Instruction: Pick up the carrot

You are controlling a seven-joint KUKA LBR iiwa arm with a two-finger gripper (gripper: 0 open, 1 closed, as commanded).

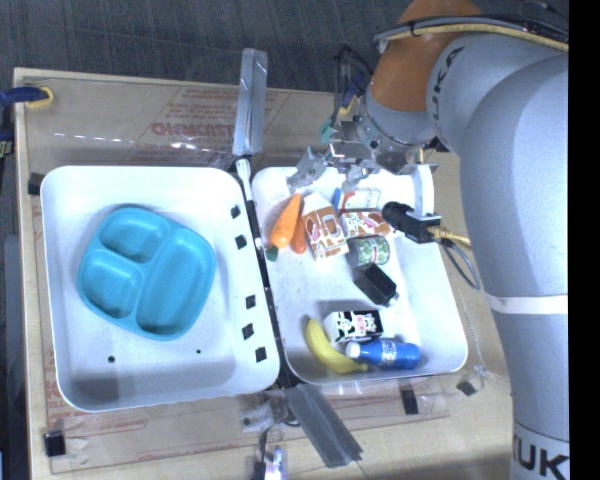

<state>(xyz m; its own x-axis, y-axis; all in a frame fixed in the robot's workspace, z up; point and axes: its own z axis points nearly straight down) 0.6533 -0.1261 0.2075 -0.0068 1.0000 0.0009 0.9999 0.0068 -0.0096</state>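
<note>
Two shallow white bins sit side by side on the bench. In the camera view, the left bin [70, 368] carries a blue divided plate [145, 271] lying flat near its middle. The right bin [448, 308] is crowded. The carrot [286, 222] lies at its upper left, tilted, with its thick end toward the divider between the bins and its tip pointing up to the right. Just beside it on the right rests an orange-and-white carton [328, 232], then a green can [372, 250] and a black block [377, 284]. Nearer the front edge lie a banana [327, 348], a black-and-white carton [354, 323] and a blue bottle [385, 353].

The gripper [330, 168] hangs over the bin's upper edge, just above the carrot's tip, its fingers spread apart with nothing between them. The grey arm [520, 168] reaches in from the right.
</note>
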